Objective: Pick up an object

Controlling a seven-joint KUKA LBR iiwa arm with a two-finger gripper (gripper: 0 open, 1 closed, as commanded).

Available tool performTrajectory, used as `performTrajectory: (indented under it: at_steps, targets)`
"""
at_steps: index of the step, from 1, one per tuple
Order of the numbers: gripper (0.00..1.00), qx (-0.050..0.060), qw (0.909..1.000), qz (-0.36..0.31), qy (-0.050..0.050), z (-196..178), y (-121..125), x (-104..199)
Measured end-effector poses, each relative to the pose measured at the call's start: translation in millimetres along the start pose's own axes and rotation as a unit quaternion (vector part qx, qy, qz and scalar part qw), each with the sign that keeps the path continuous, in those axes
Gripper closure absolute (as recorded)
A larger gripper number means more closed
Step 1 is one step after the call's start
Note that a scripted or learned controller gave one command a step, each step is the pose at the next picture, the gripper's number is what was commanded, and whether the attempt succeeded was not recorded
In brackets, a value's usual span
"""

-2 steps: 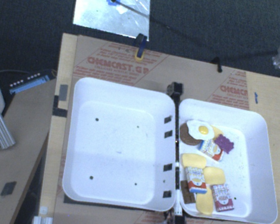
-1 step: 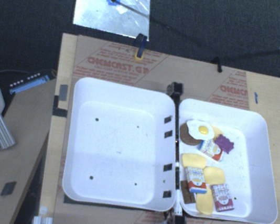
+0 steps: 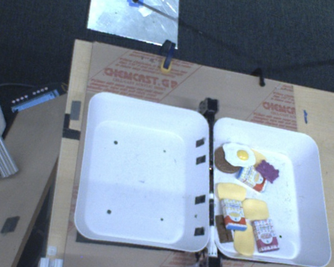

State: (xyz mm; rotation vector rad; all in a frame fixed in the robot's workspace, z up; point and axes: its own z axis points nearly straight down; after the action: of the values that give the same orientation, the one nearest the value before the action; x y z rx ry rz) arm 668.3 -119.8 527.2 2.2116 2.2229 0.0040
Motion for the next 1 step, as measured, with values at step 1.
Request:
performTrajectory:
  at_steps: [1]
  targets:
    - [1.00, 0.001, 1.0000, 0.002, 0.001, -9.0, -18.5, -5.0]
